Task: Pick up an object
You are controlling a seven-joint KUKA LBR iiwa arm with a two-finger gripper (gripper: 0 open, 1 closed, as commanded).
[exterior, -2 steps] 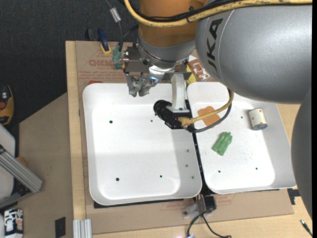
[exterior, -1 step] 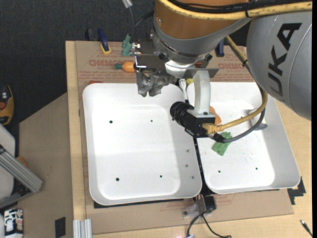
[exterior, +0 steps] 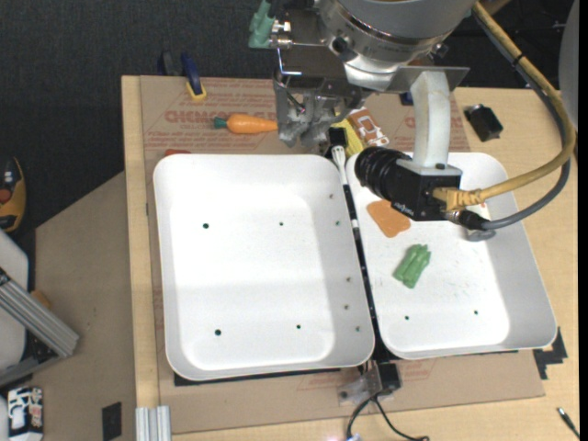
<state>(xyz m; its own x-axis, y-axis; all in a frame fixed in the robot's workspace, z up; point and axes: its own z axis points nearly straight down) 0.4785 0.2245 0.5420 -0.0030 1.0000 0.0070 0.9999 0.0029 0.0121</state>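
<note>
Desk: cardboard-topped desk (exterior: 138,246) carrying two white bins.
Hidden: tool (exterior: 308,122) sits at the right bin's far-left corner, under the arm; whether it is spread or pinching, I cannot tell.
Object: green ridged piece (exterior: 412,265), mid right bin (exterior: 514,283); orange wedge (exterior: 389,219) just beyond it, partly covered.
Open room: left bin (exterior: 248,265).
Far edge: toy carrot (exterior: 246,124) on the desk.

The ridged green plastic piece (exterior: 412,265) lies in the right shallow white bin (exterior: 514,320), the flat orange wedge (exterior: 389,219) just far-left of it.
</note>
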